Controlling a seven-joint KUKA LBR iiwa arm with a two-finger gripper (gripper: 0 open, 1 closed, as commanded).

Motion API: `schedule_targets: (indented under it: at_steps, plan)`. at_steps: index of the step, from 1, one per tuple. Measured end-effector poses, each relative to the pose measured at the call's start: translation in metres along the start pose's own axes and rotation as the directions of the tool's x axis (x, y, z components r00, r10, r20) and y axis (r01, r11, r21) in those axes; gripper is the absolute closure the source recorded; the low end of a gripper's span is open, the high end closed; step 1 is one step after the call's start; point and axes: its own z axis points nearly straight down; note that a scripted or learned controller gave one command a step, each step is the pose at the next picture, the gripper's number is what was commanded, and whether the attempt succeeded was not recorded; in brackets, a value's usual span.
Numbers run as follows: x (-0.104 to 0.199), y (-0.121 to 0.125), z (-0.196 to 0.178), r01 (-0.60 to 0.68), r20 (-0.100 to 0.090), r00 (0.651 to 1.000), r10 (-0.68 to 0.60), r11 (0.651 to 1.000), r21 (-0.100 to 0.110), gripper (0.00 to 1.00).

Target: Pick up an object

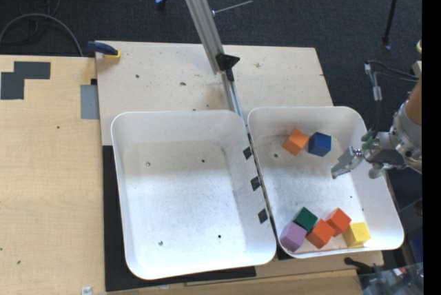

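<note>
The end effector hangs open and empty at the right bin's right edge; descending there, it may strike the wall and miss the blue block.

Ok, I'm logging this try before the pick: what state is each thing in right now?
hand: over the right bin's right side, holding nothing
orange block: loose, touching the blue block
purple, green, two red-orange and yellow blocks: clustered near front
left bin: unoccupied
</note>
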Motion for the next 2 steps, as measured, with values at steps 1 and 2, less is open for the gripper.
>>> schedule_targets:
  at_steps: [1,2]
  plan:
    - [-0.011,-0.005,-0.097,0.007,0.003,1.000,-0.007,1.000,-0.007,0.00]
    - [-0.006,0.058,0.038,0.011,-0.002,1.000,-0.011,1.000,0.009,0.00]
